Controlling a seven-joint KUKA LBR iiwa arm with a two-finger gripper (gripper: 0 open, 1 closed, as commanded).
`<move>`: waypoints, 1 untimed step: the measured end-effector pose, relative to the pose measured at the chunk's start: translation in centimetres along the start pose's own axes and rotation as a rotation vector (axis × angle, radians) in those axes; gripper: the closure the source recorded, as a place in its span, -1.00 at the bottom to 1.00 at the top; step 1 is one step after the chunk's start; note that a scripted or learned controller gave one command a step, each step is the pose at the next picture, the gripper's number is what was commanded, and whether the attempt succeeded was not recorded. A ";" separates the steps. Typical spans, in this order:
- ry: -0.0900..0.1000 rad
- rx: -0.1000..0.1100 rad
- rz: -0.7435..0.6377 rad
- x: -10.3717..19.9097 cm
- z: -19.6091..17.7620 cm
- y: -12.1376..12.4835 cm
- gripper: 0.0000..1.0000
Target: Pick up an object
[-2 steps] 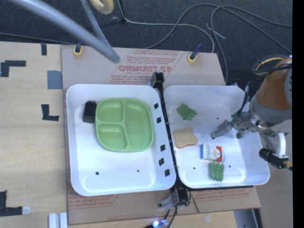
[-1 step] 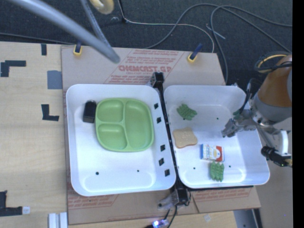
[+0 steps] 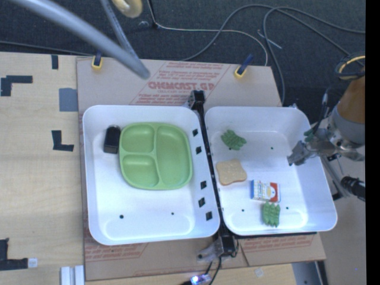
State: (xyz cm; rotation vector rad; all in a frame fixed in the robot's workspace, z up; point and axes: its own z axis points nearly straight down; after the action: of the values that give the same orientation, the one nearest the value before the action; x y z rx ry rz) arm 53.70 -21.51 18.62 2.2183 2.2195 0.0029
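Note:
The right bin (image 3: 297, 209) holds a green leafy piece (image 3: 233, 139), a tan bread slice (image 3: 230, 172), a small white, red and blue box (image 3: 263, 191) and a green ridged toy (image 3: 271, 214). My gripper (image 3: 298, 155) hangs over the right wall of this bin, level with the bread slice but well to its right. Nothing shows in its grasp. The arm's orange band (image 3: 355, 103) sits just above it at the right edge of the view.
The left bin (image 3: 142, 218) carries a green divided plate (image 3: 156, 155) with a small black block (image 3: 111, 139) beside its left rim. A black divider (image 3: 205, 159) joins the bins. Cables (image 3: 249, 22) lie on the dark floor behind the cardboard.

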 end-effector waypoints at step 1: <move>0.000 0.001 -0.001 0.0 -3.1 0.1 1.00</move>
State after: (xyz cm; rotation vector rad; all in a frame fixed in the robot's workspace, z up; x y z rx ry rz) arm 53.79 -21.50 21.75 2.2180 2.2214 0.0019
